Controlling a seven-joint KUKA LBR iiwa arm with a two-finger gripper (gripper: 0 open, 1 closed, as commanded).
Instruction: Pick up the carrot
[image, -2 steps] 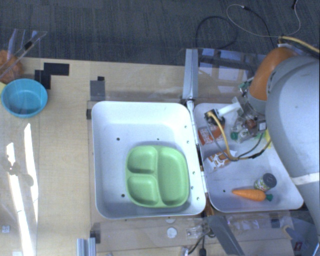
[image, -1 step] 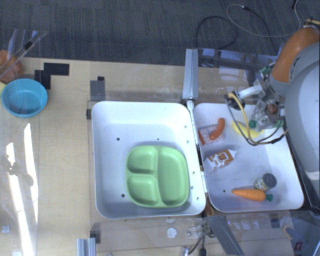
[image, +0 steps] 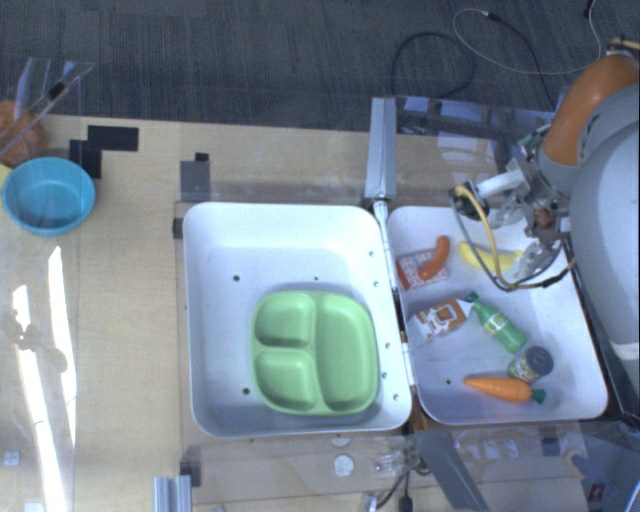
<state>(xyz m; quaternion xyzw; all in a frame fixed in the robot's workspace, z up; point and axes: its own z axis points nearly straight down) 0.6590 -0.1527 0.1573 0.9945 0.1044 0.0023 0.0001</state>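
I see the carrot (image: 499, 388) lying flat near the front edge of the right bin (image: 590, 400), tip left, green top right, just beside a small tin (image: 531, 364); gripper (image: 535, 215) is at the bin's far side, well apart; open or closed, I cannot tell; best to descend across the thick middle, clear of the tin.

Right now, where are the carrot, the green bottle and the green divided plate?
carrot (image: 497, 388): camera view, middle of its orange body.
green bottle (image: 499, 327): camera view, middle of its body.
green divided plate (image: 352, 352): camera view, floor of its large right compartment.
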